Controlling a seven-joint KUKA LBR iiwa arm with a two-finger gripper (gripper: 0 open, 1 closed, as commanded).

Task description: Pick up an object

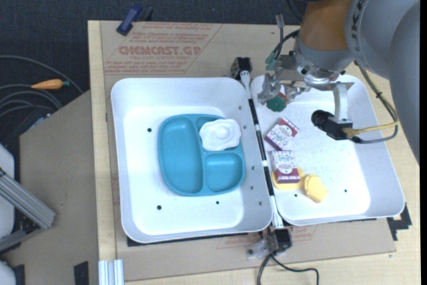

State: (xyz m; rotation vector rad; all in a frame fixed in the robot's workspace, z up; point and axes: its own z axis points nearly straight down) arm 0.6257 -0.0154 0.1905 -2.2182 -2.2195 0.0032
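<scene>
Gripper [275, 98] low over the right bin's [373, 163] far-left corner; a small green thing [276, 103] sits at its tips, but whether gripped or how wide the tips stand, cannot tell. Just nearer: two red-and-white packets [281, 133] [284, 166], then a yellow piece [312, 187]. Left bin [133, 163] holds a blue tray [193, 155] with a white cup [219, 134].

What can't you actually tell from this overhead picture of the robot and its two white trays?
- Gripper: in the camera view its tip is tangled with wires and a green blob, so any grasp is unclear.
- Two small packets: their print is too small to read.
- Right tray: its far corner is covered by the arm.
- Blue divided plate: the white lump covers part of one compartment.
</scene>
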